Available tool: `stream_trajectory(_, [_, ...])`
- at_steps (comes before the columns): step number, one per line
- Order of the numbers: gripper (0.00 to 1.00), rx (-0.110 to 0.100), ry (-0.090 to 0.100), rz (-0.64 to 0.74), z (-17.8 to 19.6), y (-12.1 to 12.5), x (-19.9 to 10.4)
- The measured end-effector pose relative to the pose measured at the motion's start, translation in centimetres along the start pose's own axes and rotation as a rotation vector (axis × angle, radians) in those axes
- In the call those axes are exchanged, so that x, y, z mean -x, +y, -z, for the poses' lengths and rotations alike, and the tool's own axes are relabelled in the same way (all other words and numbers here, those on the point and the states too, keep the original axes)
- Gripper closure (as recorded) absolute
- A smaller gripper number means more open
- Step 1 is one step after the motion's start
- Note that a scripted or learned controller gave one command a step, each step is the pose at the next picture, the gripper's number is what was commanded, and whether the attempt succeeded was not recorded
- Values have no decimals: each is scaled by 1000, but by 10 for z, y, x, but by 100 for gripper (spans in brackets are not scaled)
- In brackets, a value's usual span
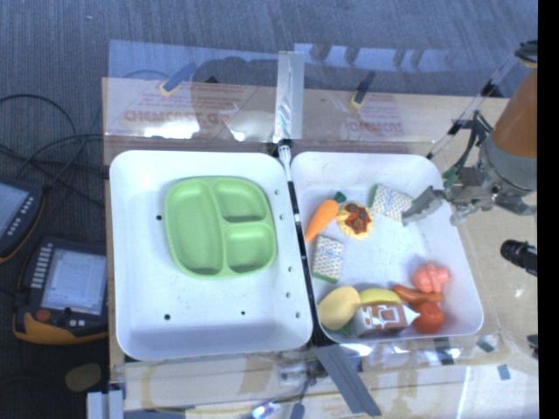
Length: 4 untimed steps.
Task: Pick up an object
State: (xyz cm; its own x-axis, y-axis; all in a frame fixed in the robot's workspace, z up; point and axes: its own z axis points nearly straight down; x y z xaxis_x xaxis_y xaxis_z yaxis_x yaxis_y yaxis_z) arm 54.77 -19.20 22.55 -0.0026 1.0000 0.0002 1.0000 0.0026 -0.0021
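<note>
I see the grey two-finger pincer (434, 203) spread open and holding nothing above the right shallow white bin (454, 260), beside a pale checkered packet (390, 202).

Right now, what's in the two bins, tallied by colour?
Green: 1, the divided plate in the left bin.
Orange or red: 4, carrot, pizza slice, pink-orange fruit, red piece.
Yellow: 2, lemon, banana.
Pale patterned packets: 2.
Brown carton: 1.
Total: 10, nine of them in the right bin.
</note>
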Motion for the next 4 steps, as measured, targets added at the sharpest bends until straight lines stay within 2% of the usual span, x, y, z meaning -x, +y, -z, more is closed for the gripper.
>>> stream_trajectory(1, [0,-1,-3,70,-57,73,25])
stream_trajectory(2, [0,10,6,63,-127,72,22])
stream_trajectory(3, [100,7,2,64,-119,71,23])
stream_trajectory(4, [0,6,4,65,-119,71,22])
